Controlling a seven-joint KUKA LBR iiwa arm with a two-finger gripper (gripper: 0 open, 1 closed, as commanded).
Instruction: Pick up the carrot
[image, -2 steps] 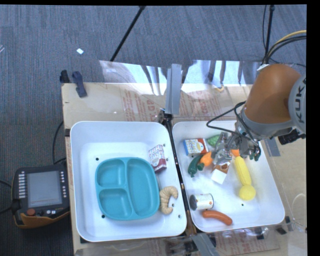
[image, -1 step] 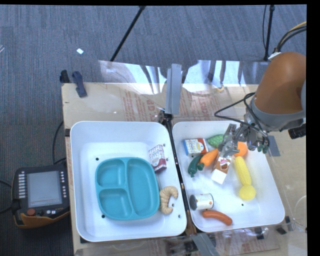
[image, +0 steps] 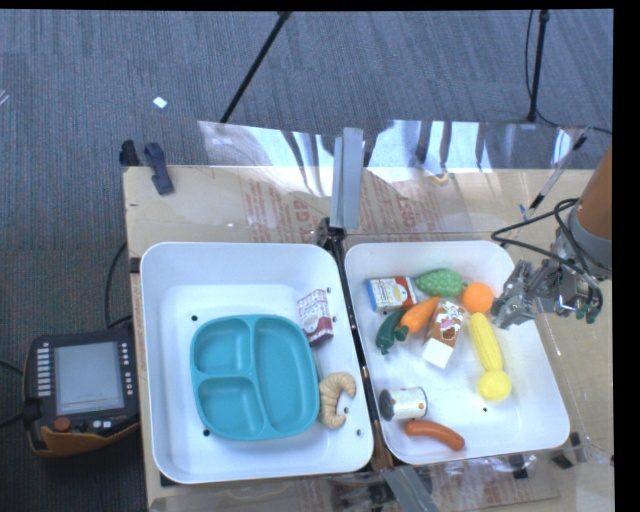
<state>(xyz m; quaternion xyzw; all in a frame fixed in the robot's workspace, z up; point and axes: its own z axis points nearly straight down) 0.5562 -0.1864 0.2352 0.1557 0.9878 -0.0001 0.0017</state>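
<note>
The carrot (image: 414, 318) is orange with a dark green top and lies slanted in the right bin (image: 520, 420), left of centre, between a small carton and a white snack packet. My gripper (image: 512, 306) hangs over the right side of that bin, well to the right of the carrot, next to an orange fruit and above a corn cob. Nothing sits between its fingers as far as the view shows.
The right bin also holds a carton (image: 390, 293), a green pickle (image: 440, 282), an orange (image: 478, 297), corn (image: 486, 342), a lemon (image: 494, 385), a can (image: 404, 403) and a sausage (image: 434, 434). The left bin (image: 170, 300) holds a blue divided plate (image: 254, 377), a croissant (image: 337, 398) and a small box (image: 316, 315).
</note>
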